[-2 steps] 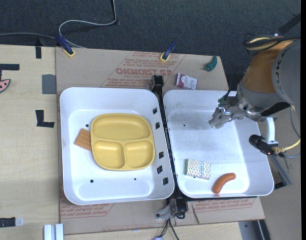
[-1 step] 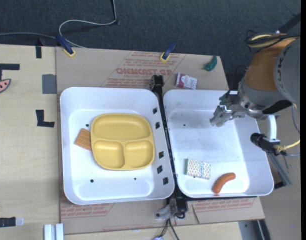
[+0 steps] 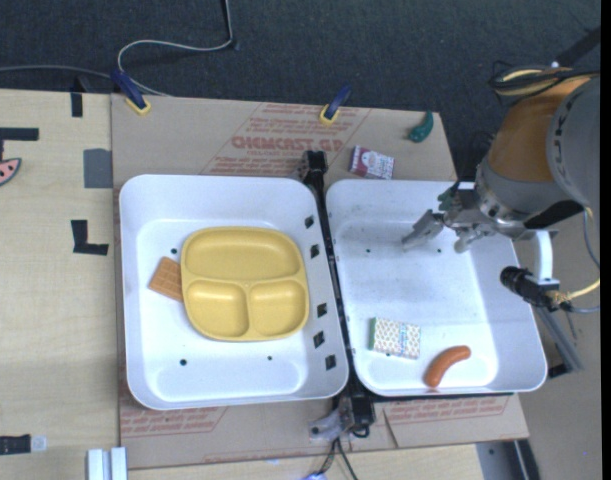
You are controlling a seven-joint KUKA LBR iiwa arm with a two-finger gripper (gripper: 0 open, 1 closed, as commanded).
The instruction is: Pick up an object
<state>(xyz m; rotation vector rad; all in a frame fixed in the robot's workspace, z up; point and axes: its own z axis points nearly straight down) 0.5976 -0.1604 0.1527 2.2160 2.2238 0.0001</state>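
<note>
In the right bin (image 3: 505, 298) lie a small patterned pale-green packet (image 3: 395, 338) near the front and an orange-red sausage (image 3: 447, 365) at the front right. My gripper (image 3: 440, 236) hovers over the bin's back part, well behind both objects. Its fingers (image 3: 419, 234) are spread apart and open, with nothing between them. The left bin (image 3: 145, 268) holds a yellow divided plate (image 3: 247, 281) and a tan cracker-like piece (image 3: 166, 279) tucked at the plate's left edge.
The bins sit on a cardboard sheet (image 3: 265, 138). Behind the right bin lie a small red-and-white packet (image 3: 371, 163) and a green clip (image 3: 421, 126). Black clamps (image 3: 312, 166) join the bins along the middle divider. A cable (image 3: 175, 46) runs across the back.
</note>
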